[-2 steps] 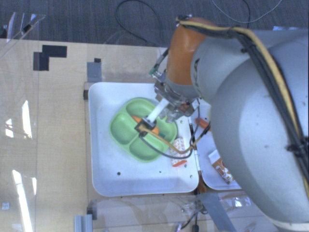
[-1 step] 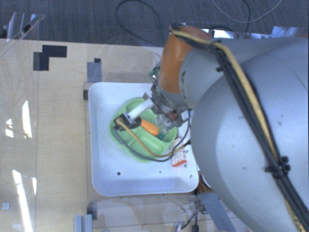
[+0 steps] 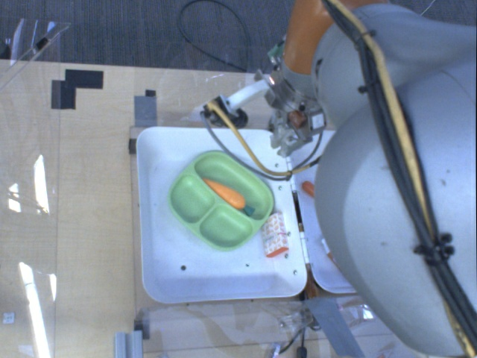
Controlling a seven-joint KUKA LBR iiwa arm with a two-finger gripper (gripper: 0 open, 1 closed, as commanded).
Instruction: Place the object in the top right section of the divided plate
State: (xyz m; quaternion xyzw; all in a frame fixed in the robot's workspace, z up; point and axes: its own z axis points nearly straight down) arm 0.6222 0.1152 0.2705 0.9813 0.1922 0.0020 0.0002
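A green divided plate (image 3: pixel 195 201) lies in the left white bin (image 3: pixel 160 274). An orange toy carrot (image 3: pixel 226 193) with a dark green tip rests in the plate's long upper-right section. My gripper (image 3: pixel 285 146) hangs above the bin's far right corner, up and to the right of the plate, apart from the carrot. I see nothing held at its tip.
A small white and orange carton (image 3: pixel 275 236) lies in the left bin just right of the plate. The right bin (image 3: pixel 322 278) is mostly hidden by my arm; a small orange item (image 3: pixel 307 189) peeks out at its left edge. Yellow and black cables (image 3: pixel 231 136) loop over the bin's far rim.
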